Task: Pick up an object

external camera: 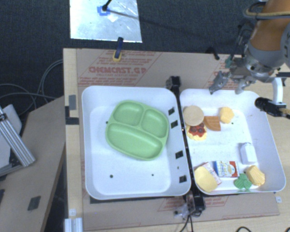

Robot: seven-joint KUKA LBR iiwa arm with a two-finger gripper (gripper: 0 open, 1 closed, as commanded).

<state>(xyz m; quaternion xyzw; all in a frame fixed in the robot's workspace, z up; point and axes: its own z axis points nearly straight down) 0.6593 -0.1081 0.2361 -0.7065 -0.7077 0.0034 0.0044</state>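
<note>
Overhead, pincer [230,85] spread, holding nothing, above right bin [268,129] far rim; arm cut off at frame edge

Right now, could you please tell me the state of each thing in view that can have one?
gripper: open, holding nothing, above the right bin's far edge
green divided plate: flat in the left bin, compartments bare
small carton: lying on its side in the right bin

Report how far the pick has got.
Nothing looks done yet. The gripper hangs open above the right bin's far edge with nothing between its fingers. The toys, such as the burger, lie in that bin. Descent, grasp and lift are all left.
</note>
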